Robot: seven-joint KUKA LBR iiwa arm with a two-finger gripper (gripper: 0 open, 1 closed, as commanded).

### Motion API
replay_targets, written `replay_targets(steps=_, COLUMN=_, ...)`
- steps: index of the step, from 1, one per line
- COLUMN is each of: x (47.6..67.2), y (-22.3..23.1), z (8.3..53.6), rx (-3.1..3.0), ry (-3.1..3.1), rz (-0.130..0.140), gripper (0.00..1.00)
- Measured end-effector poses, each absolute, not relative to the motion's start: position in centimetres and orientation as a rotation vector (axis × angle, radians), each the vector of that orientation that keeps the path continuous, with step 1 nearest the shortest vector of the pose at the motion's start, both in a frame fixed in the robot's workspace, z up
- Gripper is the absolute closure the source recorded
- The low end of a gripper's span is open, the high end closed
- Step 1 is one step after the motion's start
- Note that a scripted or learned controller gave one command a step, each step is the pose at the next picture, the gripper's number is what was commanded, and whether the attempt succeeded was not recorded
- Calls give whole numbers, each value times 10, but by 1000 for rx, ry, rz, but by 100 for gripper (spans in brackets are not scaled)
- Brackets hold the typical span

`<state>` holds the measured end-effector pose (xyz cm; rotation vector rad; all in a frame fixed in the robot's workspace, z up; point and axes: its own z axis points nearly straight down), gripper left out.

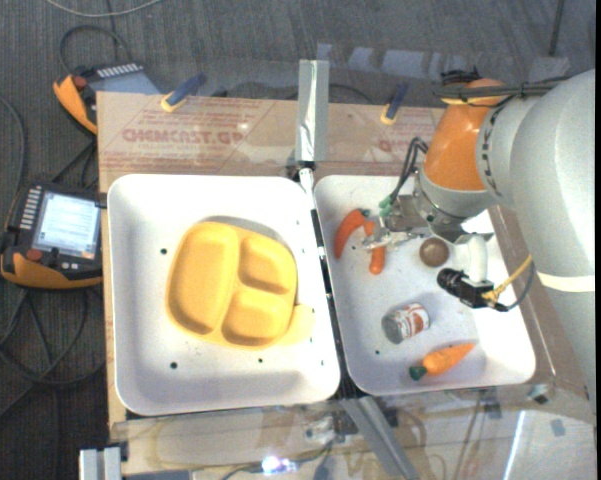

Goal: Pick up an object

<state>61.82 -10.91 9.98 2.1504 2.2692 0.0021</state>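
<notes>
The right bin (500, 363) served as landmark. Nearest the camera, at its front edge, lay a toy carrot (443, 359), orange with a green end. Just behind it, a small can (407, 322) lay on its side near the bin's centre. Farther back, a brown ball (433, 252) rested just right of the gripper (388, 230), which hung low over the bin's rear left part; whether its fingers were parted or closed could not be told. A small orange piece (377, 260) lay directly beneath the gripper, and a curved orange-red object (348, 230) lay just to its left, near the bin's left wall. A black cable fitting (463, 286) hung from the grey arm (540, 168) over the bin's right side. Left of the right bin, the left bin (140, 358) held a yellow compartment tray (235, 282). Behind both bins lay a cardboard sheet (200, 133); a teach pendant (60, 233) rested on the dark carpet (230, 18) beyond the left bin.
</notes>
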Motion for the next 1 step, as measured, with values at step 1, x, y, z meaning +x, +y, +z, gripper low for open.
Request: replay_targets(steps=1, x=668, y=-66, z=185, rx=2021, ry=2404, rz=-4, gripper=100)
